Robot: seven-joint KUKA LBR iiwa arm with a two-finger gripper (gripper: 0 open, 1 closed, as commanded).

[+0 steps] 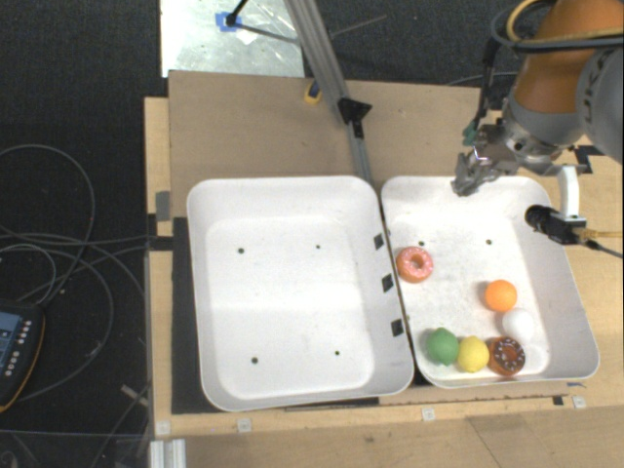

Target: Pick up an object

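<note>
My gripper [469, 181] hangs over the far edge of the right bin [558, 261], with nothing visible between its fingers. In that bin a pink frosted donut [415, 263] lies near the left wall. An orange ball [500, 294] sits toward the right, with a white egg-like object [517, 322] just below it. Along the near wall lie a green fruit [442, 345], a yellow lemon [473, 354] and a chocolate donut [506, 356]. All of these lie well in front of the gripper.
The left bin [224, 213] sits beside the right one, joined by black clips [387, 283]. A grey pole [322, 52] slants across the back of the bench. Cables lie on the dark floor at left.
</note>
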